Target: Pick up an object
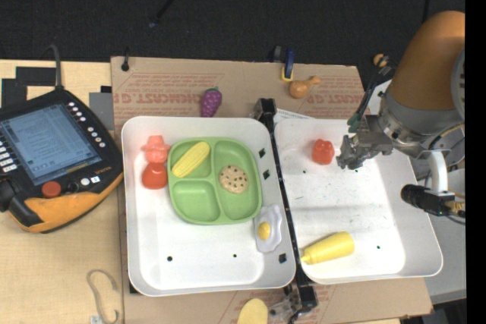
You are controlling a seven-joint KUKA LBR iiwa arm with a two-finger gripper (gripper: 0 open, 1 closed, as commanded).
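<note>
Sitting on the floor of the right bin (395,239), a small red pepper-like toy (323,152) lies just beside the end effector (351,155) of the grey and orange arm (425,80), which hangs low over that bin; whether its fingers are spread or pressed together cannot be told from this angle, and nothing is visibly pinched between them. A yellow bottle-shaped toy (328,248) rests on its side near the bin's front left corner, well apart from the end effector. Across the divider, the left bin (197,269) carries a green sectioned plate (197,202) with a corn cob (189,158) and a cookie (233,179) in separate compartments, a red-pink figure (155,162) beside the plate, and a fried-egg toy (266,229) at the bin's right wall. A purple toy (211,102) and a tan pear-shaped piece (302,86) lie on the cardboard (167,91) behind the bins, and a control pendant (53,155) sits on the surface at far left. By these signs the pick is judged not yet made: the reach looks nearly complete, with closing on an object and lifting it clear left to do
</note>
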